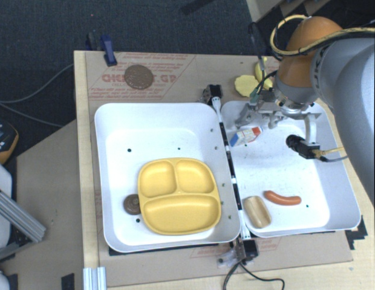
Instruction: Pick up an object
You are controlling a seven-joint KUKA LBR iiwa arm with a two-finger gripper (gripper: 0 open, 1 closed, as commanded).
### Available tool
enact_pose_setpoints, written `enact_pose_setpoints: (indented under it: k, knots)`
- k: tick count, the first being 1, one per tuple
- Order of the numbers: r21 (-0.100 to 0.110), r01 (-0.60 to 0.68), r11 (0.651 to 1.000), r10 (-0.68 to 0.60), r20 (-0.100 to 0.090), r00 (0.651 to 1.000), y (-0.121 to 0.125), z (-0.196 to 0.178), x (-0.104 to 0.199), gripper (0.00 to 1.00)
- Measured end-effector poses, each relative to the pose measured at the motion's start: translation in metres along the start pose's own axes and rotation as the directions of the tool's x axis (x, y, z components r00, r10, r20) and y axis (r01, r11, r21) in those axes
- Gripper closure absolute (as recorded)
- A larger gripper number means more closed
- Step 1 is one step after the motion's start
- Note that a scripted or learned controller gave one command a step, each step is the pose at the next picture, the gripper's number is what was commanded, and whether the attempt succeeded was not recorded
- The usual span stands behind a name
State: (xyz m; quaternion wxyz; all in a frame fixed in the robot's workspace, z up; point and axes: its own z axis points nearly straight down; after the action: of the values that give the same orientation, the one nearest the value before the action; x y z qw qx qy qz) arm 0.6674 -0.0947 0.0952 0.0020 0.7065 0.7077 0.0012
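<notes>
My gripper (pixel 259 117) hangs low over the far left corner of the right bin (pixel 332 180). A small white carton with red and blue markings (pixel 244 135) lies tilted just below and to the left of it, close to the gripper's tip; I cannot tell whether they touch. Nearer the front of the same bin lie an orange-red sausage (pixel 282 199) and a tan bread roll (pixel 257 211). The left bin (pixel 115 132) holds a yellow divided plate (pixel 178 195) with a small brown disc (pixel 132 204) at its left edge.
A yellow toy (pixel 244 84) lies on the bench behind the right bin, close to the wrist. A brown disc (pixel 138 76) and a blue clip (pixel 107 50) sit on the cardboard behind the left bin. A black sensor on a cable (pixel 300 145) hangs beside the gripper.
</notes>
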Motion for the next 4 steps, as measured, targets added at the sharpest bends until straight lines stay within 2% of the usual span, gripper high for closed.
enact_pose_setpoints:
  k: [2, 3, 4]
  knots:
    - [0.004, -0.002, 1.000, 0.002, -0.001, 1.000, -0.001, 0.010, -0.006, 0.00]
    - [0.001, -0.001, 1.000, 0.001, 0.000, 1.000, 0.000, -0.001, -0.006, 1.00]
    - [0.002, -0.001, 1.000, 0.001, 0.000, 1.000, 0.000, 0.000, -0.006, 0.00]
